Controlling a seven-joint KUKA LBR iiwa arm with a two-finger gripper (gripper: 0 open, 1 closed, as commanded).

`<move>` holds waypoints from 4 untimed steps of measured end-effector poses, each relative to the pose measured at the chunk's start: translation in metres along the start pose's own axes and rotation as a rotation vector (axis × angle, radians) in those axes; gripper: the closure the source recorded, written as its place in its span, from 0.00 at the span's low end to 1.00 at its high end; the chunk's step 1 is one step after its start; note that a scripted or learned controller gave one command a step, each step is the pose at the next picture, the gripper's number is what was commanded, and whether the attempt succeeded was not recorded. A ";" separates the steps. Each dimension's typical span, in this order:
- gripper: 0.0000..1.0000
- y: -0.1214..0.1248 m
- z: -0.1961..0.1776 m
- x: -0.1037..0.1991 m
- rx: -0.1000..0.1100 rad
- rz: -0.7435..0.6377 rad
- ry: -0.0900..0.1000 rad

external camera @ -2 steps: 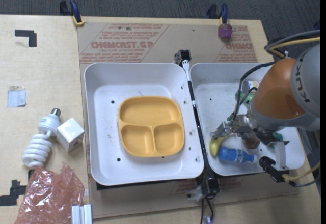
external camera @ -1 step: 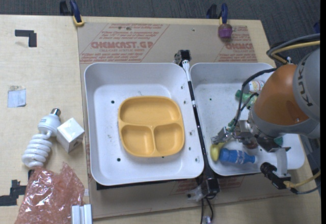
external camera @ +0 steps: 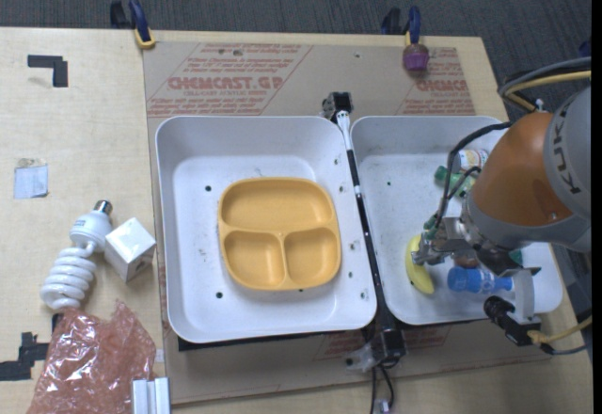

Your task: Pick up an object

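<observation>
Banana point(external camera: 420, 273) lies in the right bin point(external camera: 395, 179), near its front left, just beside a blue item point(external camera: 467, 281). Looks light, plastic, stiff, smooth curved skin, so likely slippery; I'd pinch across the thick middle, not the tapered ends. Arm point(external camera: 527, 184) comes in from the right, bent low over that bin, wrist pointing down, claw point(external camera: 435, 247) touching or just above the banana's top end. Can't tell the claw's state, wrist hardware hides it.
</observation>
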State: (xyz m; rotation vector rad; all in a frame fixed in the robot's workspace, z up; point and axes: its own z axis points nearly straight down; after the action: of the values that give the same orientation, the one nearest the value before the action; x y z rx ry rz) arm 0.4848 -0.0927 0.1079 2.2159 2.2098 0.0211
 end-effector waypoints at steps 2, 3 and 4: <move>0.00 -0.005 -0.085 0.079 0.016 -0.003 -0.001; 0.00 -0.005 -0.085 0.079 0.016 -0.003 -0.001; 0.00 -0.005 -0.085 0.079 0.016 -0.003 -0.001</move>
State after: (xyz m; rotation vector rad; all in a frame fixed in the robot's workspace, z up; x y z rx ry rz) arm 0.4786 -0.0136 0.1924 2.2204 2.2203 0.0014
